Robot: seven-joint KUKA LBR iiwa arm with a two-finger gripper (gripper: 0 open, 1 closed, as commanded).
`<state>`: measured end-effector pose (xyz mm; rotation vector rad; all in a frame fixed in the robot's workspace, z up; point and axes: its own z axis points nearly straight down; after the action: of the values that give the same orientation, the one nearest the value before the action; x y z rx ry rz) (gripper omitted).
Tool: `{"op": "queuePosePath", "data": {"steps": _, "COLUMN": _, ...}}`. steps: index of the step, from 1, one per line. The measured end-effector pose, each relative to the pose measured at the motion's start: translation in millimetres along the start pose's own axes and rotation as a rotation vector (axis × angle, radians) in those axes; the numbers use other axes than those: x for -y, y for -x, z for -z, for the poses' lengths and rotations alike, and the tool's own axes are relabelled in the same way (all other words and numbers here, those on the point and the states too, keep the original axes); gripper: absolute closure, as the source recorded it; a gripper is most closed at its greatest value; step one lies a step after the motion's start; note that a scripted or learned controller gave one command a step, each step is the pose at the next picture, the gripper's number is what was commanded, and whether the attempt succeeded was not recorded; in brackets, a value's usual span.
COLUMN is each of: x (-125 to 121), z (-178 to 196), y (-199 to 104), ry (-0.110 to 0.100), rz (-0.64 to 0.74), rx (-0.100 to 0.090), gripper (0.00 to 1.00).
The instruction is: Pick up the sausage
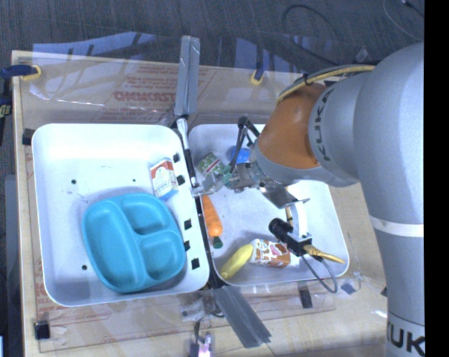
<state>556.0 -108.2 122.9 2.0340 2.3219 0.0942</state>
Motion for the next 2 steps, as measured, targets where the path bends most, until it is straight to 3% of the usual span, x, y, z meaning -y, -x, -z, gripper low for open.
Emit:
{"op": "queuePosePath", "data": {"steps": 1, "x": 3.0, "z": 1.0, "y": -0.8, "ry": 0.005, "rz": 0.023, "rx": 0.003, "gripper": 0.0}}
{"op": "queuePosePath", "data": {"steps": 2, "x": -2.7, "z": 1.1, "y": 2.6, "ry": 0.006, "rz": 0.132, "rx": -0.001, "gripper": 0.0}}
